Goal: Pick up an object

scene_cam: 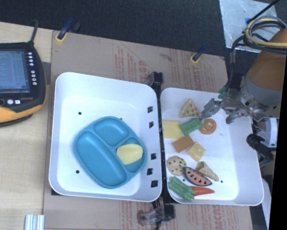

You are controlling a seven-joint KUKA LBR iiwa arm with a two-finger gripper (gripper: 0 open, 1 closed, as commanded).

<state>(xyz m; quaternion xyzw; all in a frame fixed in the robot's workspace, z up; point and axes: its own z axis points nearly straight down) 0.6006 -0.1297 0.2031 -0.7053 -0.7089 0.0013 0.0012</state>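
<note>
Tan cardboard (113, 63) under both white bins (63, 129), dark floor behind

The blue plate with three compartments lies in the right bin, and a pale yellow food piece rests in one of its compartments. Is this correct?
Not fully. The camera view shows the blue plate in the left bin, not the right one. The rest holds: the plate has three compartments, and the pale yellow piece rests in one of them.

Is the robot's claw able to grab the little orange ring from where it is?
Probably yes. The gripper hangs just above the orange ring in the right bin, with nothing over it, though a green piece lies close alongside.
</note>
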